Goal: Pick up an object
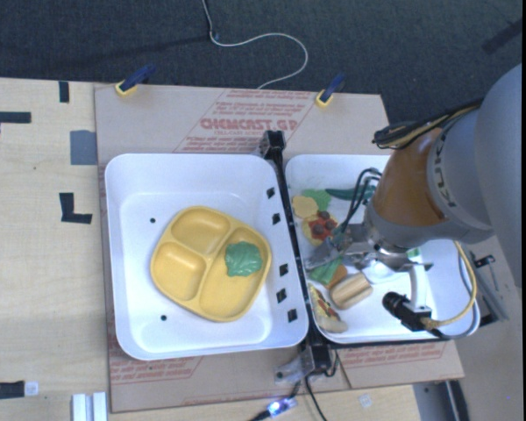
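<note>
I cannot tell how my jaws [333, 254] stand over the right white plastic bin [451, 318]. Just beside them lies a small tan bread roll [351, 291]. Far to their left, a green leafy piece [243, 259] sits on a yellow compartment plate [210, 263].

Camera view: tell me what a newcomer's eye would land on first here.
First, the yellow divided plate in the left bin, with a green leafy piece sitting in one compartment. Next, the grey arm with its orange band, reaching in from the right over the right bin. Its hand hangs low above a jumble of toy food along that bin's left side.
</note>
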You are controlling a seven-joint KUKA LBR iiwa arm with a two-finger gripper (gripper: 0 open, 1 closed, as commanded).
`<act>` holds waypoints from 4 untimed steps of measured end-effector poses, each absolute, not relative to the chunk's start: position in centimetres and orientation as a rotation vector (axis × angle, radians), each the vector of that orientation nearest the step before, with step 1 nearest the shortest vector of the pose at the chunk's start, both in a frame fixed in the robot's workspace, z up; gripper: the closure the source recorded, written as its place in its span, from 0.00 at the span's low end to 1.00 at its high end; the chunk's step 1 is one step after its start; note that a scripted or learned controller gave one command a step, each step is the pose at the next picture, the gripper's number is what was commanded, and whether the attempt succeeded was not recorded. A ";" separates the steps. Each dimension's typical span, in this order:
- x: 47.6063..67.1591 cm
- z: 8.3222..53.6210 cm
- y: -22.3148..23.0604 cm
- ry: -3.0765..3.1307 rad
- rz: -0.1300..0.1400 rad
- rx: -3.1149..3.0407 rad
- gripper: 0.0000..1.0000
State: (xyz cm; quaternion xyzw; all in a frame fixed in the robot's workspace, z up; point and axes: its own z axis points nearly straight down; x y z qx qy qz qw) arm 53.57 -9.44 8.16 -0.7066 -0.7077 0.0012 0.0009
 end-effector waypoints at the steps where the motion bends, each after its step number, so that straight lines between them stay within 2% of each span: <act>1: 53.7 9.5 -9.4 -2.223 0.000 -2.219 1.00; 2: 54.8 14.8 -9.4 -2.224 -0.002 -2.221 1.00; 3: 54.9 20.7 -10.3 -2.224 -0.002 -2.222 1.00; 4: 54.9 22.5 -10.2 -2.223 0.000 -2.219 1.00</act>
